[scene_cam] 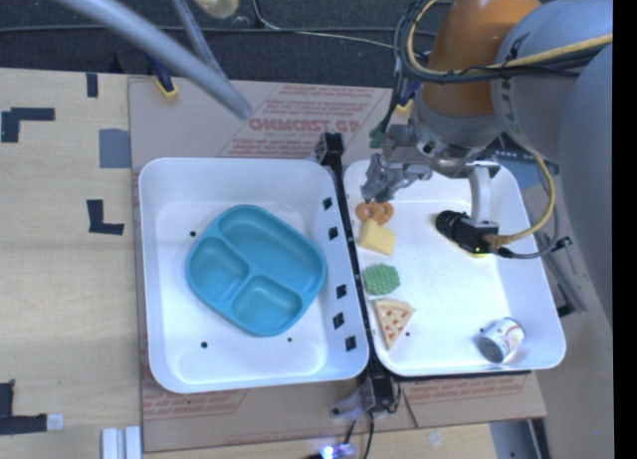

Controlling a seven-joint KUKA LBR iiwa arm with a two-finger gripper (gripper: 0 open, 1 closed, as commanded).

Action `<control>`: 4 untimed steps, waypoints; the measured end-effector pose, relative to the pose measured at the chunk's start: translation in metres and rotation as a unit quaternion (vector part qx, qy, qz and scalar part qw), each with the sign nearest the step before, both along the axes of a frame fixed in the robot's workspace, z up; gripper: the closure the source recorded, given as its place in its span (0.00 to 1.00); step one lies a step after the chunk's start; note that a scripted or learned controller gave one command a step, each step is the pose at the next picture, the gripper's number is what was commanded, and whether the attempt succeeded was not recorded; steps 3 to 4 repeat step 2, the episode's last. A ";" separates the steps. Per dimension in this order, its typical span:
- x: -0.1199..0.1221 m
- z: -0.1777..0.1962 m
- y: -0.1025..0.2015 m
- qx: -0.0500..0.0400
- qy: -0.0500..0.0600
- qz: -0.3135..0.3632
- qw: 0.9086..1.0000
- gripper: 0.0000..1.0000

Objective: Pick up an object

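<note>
Hand (383,183) low over right bin (523,278), near its far left corner, just above the pretzel (374,212); can't tell whether it's released or clenched, nothing seen grasped. Along right bin's left edge, far to near: pretzel, yellow cheese block (376,239), green round piece (380,278), waffle wedge (391,322). Small white cup (500,339) on its side near the right near corner. Left bin (164,248) carries a blue divided plate (256,269), centre.

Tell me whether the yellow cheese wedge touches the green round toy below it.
Apart. The camera view shows a strip of white bin floor between the yellow cheese wedge and the green round toy.
</note>
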State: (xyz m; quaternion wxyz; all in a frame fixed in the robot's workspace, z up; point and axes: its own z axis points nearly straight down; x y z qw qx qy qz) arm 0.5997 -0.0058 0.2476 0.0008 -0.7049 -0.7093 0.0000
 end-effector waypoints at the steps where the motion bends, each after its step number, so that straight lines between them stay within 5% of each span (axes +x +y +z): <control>1: -0.002 0.004 0.051 0.000 0.000 0.000 1.000 1.00; 2: 0.000 -0.016 0.105 -0.001 0.001 0.000 1.000 1.00; 4: 0.000 -0.016 0.105 -0.001 0.001 0.000 1.000 1.00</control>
